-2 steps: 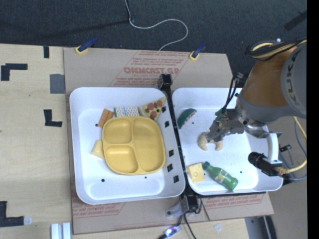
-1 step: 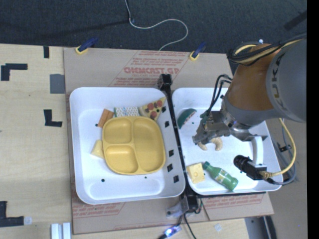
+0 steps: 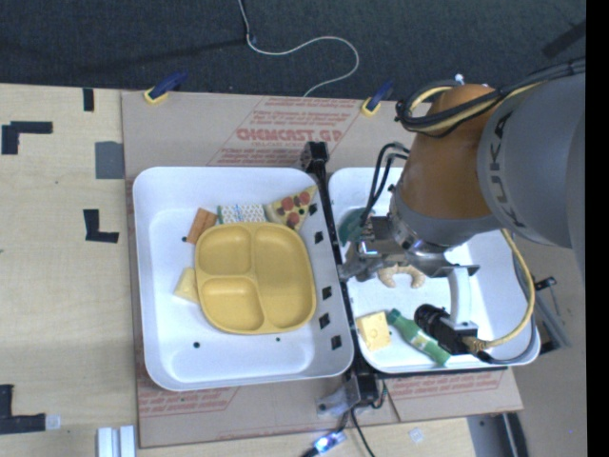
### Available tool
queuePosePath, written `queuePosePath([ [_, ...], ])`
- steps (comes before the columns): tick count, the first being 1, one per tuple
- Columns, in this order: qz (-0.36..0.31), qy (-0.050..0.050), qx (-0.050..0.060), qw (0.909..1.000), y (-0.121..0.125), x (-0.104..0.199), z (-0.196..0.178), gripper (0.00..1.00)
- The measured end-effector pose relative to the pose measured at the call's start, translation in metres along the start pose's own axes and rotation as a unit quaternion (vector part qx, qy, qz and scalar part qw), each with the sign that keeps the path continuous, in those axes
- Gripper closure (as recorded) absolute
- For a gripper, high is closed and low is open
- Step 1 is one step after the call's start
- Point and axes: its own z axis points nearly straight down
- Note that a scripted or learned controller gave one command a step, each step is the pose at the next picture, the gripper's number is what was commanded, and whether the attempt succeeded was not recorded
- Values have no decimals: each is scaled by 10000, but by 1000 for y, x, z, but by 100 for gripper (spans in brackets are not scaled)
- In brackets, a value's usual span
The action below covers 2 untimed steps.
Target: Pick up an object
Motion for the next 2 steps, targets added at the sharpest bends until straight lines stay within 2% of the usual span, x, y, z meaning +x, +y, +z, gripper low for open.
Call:
queuePosePath([
  [2,39,-17,14,10000,-9,-1,18,100],
])
